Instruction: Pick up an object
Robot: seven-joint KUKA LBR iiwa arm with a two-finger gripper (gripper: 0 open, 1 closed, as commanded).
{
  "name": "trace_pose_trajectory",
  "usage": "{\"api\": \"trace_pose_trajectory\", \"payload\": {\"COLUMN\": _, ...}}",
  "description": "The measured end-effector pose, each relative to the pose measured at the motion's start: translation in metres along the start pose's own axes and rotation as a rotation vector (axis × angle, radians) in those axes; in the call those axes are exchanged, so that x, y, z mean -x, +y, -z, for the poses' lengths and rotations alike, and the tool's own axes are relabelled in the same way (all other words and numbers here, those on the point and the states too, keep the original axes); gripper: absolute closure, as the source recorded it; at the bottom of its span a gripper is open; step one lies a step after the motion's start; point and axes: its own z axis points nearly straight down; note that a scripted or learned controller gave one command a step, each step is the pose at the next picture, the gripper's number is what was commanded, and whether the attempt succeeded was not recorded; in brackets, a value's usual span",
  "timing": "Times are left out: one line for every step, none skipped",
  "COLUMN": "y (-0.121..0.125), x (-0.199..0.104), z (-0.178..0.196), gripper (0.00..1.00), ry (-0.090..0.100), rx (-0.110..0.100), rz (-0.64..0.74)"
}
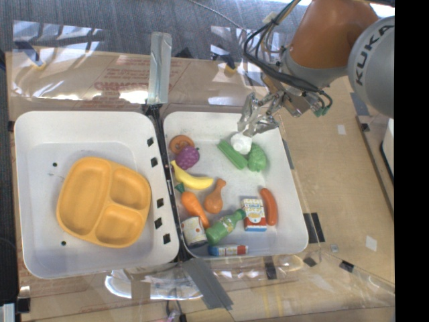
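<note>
the gripper (249, 127) hangs over the far side of the right bin (295, 210), its fingers clamped on a small white object (240, 142) lifted just above the green vegetable (257, 158). a banana (191, 178) lies left of the vegetable.

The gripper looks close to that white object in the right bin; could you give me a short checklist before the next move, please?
1. Gripper over right bin: ok.
2. Gripper at white object: ok.
3. White object between the fingers: cannot tell.
4. Room around it: not ok; green stick and green lump lie against it.
5. Yellow tray in left bin, out of the way: ok.
</note>
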Motion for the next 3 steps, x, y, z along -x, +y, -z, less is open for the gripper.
{"api": "trace_pose_trajectory", "payload": {"y": -0.026, "x": -0.018, "z": -0.032, "gripper": 1.00, "ry": 0.003, "rx": 0.012, "rz": 0.700}}
{"api": "trace_pose_trajectory", "payload": {"y": -0.026, "x": -0.019, "z": -0.032, "gripper": 0.00, "ry": 0.003, "rx": 0.012, "rz": 0.699}}
{"api": "trace_pose_trajectory", "payload": {"y": -0.026, "x": -0.012, "z": -0.118, "gripper": 0.00, "ry": -0.010, "rx": -0.002, "rz": 0.678}}
